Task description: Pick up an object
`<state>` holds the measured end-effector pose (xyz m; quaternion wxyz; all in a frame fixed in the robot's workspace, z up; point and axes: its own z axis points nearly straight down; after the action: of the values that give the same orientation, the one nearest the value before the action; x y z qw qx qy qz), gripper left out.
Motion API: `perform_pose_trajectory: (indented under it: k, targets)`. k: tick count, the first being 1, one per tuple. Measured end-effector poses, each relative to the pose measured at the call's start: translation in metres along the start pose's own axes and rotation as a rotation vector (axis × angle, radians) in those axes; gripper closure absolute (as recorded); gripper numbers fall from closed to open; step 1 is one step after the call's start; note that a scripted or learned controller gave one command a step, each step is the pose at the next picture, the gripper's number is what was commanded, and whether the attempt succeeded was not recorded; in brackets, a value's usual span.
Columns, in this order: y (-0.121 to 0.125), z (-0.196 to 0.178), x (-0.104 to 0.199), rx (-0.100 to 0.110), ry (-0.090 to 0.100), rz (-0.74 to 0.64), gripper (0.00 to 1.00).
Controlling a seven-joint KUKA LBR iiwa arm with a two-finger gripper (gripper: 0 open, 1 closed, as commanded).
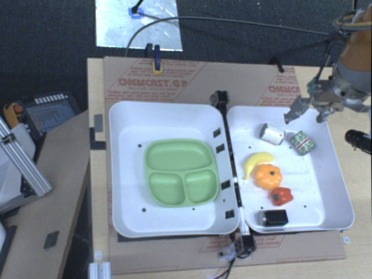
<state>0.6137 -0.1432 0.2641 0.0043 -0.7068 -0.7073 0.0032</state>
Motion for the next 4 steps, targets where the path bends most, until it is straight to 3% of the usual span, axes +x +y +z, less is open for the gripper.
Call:
perform_pose_trajectory:
  k: [1,4]
  targets:
    - [0.002,-0.007,0.000,-0.013,-0.002,-0.002,0.00]
    - [0.008,0.156,-0.009,-0.008,-0.001,0.000,0.00]
